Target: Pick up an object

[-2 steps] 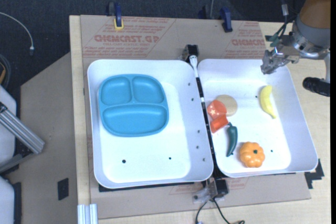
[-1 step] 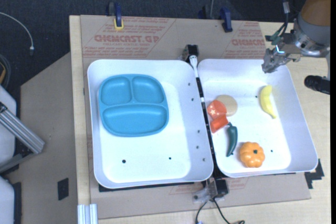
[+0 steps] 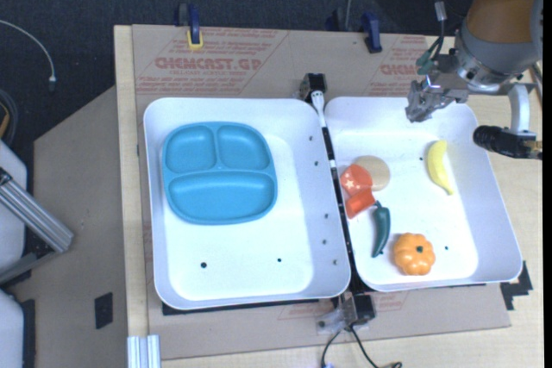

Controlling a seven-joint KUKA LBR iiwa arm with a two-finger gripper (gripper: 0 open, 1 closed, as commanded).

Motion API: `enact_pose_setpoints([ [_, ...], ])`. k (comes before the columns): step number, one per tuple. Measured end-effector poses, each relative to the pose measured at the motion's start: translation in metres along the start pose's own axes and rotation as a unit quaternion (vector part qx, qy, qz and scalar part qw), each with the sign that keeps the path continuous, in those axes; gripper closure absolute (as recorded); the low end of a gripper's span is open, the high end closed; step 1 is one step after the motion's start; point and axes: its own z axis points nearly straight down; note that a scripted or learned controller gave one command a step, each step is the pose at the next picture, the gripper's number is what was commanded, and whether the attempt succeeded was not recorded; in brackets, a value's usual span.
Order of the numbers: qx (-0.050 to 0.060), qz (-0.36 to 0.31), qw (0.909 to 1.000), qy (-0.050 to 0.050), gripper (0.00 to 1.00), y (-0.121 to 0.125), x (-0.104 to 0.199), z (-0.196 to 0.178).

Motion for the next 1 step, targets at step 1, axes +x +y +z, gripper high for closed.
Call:
enact_pose_setpoints([
  [1, 0.001, 0.0, 1.0, 0.0, 1.0, -0.0074, 0.0575, 0.012],
])
